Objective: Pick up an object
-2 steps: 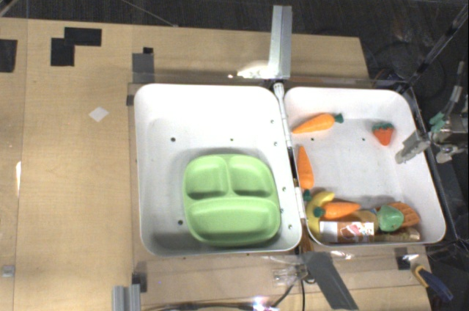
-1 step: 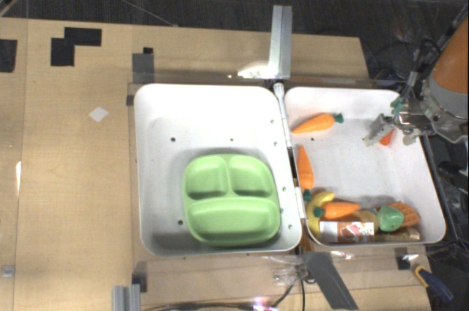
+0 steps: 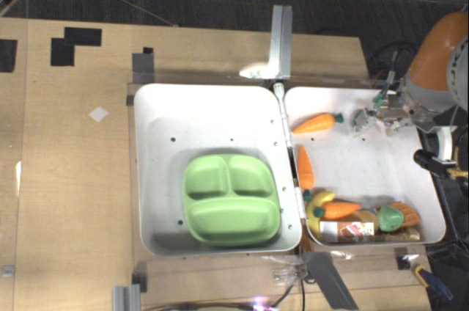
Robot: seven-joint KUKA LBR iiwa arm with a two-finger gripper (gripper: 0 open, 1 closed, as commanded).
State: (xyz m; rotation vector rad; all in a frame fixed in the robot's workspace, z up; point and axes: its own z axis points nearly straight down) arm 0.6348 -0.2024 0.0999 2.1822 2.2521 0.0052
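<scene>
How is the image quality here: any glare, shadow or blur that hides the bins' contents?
Camera view: even, soft lighting; a bright glare patch on the metal post behind the bins; the green tray casts a faint shadow on the left bin; the carrot reads sharply; the toys piled at the right bin's near edge blur together; the gripper looks soft.

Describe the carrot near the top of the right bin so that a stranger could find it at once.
Start at the right white bin, the one without the green divided plastic tray. Near its far wall, on the side next to the other bin, lies an orange toy carrot with a green tip. It lies alone and almost level, while the other orange carrot hugs the dividing wall lengthwise.
</scene>
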